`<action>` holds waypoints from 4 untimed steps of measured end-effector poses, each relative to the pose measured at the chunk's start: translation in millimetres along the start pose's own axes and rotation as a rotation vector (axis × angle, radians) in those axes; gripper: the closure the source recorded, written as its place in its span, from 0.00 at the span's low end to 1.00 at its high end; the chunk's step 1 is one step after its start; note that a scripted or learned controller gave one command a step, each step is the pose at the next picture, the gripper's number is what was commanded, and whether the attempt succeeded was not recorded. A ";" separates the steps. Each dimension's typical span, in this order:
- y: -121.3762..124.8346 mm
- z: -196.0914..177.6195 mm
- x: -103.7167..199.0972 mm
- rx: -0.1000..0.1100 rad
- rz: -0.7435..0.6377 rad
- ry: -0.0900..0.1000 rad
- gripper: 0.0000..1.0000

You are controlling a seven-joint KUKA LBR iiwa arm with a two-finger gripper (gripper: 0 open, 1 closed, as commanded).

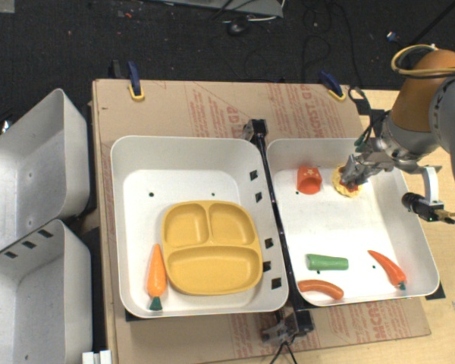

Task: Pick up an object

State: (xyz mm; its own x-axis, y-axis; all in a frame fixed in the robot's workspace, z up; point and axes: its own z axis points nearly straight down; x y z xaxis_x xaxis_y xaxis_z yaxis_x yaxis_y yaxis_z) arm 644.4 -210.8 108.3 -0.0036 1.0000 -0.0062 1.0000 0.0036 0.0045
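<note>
jaws (352, 174) sit directly over the yellow toy (347, 189), right bin (379, 222).

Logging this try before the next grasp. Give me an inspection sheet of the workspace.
Surface: brown bench board bearing left bin and right bin.
Job's things: right bin holds orange cup, yellow-red item, green vegetable, sausage, red pepper.
Clutter: left bin holds yellow divided plate and carrot.
Grippers: gripper down at the yellow-red item; grasp not discernible.
Cables: black wires on the floor.
Surroundings: spare white bins to the left, dark floor.
</note>
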 end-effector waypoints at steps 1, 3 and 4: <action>2.4 -43.6 1.7 -0.002 0.001 0.004 1.00; 14.5 -115.9 5.0 0.001 0.001 0.005 1.00; 12.4 -110.8 60.5 0.005 -0.003 0.007 1.00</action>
State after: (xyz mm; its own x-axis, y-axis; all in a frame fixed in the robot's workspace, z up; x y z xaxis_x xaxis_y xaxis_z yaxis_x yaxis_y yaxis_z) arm 656.0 -149.6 218.8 -0.0070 1.0000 0.0011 1.0000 0.0070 -0.0004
